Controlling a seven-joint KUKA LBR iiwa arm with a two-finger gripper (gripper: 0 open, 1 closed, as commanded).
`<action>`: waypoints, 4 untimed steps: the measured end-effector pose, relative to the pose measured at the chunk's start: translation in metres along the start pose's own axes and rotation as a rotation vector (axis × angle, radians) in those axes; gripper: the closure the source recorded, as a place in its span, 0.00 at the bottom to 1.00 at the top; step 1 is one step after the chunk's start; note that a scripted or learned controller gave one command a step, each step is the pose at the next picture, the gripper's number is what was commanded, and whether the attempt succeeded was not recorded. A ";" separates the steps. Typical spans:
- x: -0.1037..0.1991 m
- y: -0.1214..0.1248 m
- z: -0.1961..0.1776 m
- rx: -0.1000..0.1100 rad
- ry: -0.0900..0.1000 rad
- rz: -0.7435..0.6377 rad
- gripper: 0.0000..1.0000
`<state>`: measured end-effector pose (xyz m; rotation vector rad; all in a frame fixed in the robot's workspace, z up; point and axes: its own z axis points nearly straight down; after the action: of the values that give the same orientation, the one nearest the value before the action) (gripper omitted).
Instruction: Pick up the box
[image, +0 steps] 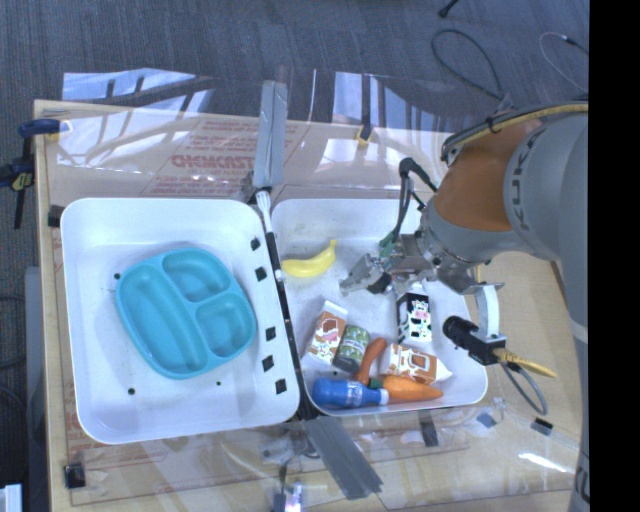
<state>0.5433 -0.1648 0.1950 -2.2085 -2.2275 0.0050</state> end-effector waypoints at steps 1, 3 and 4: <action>-0.020 0.009 0.105 -0.001 -0.001 0.040 0.00; -0.001 0.023 0.103 -0.004 -0.001 -0.073 0.00; 0.006 -0.033 0.104 -0.002 -0.001 -0.033 0.00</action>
<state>0.5099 -0.1591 0.0909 -2.1723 -2.2648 0.0037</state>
